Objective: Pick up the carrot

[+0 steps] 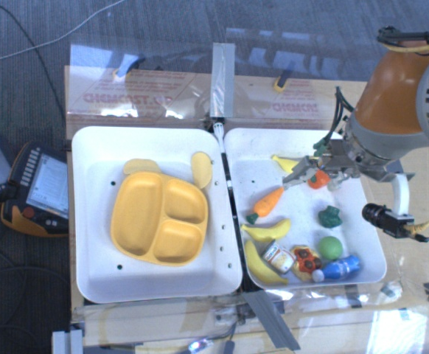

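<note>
Two white bins sit side by side on the bench. The carrot point(268, 201) lies in the right bin point(373, 260); the gripper point(312, 174) hovers nearby, fingers spread, holding nothing.

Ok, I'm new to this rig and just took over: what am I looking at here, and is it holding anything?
One camera looks down at a slant on two white bins. The grey and orange machine at the right is a robot arm; its end effector hangs over the right bin, close to a small red-orange piece. I cannot tell if it grips anything. The carrot lies free beside it, with bananas, a green ball and a blue bottle nearby. The left bin holds a yellow divided tray.
</note>
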Motion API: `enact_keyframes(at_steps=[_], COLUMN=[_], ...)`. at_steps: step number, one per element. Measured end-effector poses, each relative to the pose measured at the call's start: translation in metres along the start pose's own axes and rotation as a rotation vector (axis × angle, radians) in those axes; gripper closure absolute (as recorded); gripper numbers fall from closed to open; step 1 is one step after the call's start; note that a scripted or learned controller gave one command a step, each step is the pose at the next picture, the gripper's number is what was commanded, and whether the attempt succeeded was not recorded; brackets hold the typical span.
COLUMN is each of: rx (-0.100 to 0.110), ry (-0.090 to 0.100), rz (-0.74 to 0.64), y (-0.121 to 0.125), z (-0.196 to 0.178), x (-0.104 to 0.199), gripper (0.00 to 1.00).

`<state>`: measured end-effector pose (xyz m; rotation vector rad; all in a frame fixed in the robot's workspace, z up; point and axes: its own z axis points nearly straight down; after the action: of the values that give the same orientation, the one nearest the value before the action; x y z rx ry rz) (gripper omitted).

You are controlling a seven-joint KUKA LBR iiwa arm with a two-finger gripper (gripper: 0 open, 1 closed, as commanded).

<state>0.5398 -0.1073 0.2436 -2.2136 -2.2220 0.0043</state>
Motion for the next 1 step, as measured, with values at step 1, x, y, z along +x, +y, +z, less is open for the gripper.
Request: enact_keyframes(at_steps=[1], rx=[0.003], ry=[0.002], rz=[0.282], y=[0.0234], z=[0.1347], x=[0.0078], gripper=[0.00])
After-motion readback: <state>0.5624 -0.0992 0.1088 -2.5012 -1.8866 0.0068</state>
